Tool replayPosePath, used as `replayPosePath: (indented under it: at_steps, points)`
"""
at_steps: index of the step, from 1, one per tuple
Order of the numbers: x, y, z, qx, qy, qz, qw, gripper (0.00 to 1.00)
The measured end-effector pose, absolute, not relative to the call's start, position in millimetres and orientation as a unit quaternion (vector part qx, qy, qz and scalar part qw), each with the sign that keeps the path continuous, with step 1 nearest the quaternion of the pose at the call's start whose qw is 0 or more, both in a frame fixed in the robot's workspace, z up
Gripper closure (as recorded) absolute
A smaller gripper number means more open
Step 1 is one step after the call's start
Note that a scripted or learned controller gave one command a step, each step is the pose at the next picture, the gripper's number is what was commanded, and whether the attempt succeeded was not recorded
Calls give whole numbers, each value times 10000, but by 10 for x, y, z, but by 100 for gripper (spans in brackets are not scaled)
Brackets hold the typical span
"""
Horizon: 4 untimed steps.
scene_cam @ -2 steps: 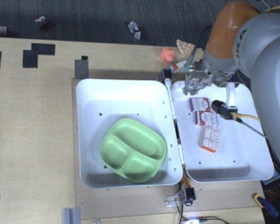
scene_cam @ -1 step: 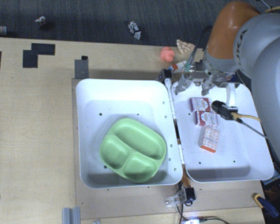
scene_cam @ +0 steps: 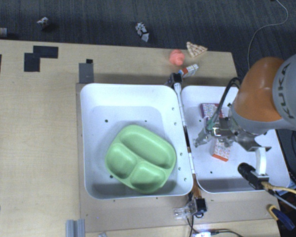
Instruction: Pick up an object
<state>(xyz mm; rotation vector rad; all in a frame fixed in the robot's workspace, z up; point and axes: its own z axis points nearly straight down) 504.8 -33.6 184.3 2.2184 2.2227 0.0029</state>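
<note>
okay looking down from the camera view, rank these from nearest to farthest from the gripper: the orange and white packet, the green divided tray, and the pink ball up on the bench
1. Orange and white packet: right bin, just beside the gripper.
2. Green divided tray: left bin, across the divider.
3. Pink ball: on the bench beyond the bins.

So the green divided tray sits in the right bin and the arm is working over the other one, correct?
Not quite. The camera view shows the green divided tray lying in the left bin, not the right one. The arm is over the other one, the right bin, where a few small packets lie, such as the orange-and-white packet.
</note>
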Motion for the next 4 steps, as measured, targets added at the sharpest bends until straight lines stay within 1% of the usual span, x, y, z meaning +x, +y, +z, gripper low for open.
replayPosePath:
  at_steps: [1, 2, 3, 4]
  points:
    - [5332, -840, 970, 7058, 7084, 34, 44, 0]
    - [5346, -851, 1081, 7062, 7080, 44, 76, 100]
    - [5344, -850, 1079, 7061, 7081, 43, 74, 0]
    - [5357, -843, 1186, 7055, 7086, 57, 87, 100]
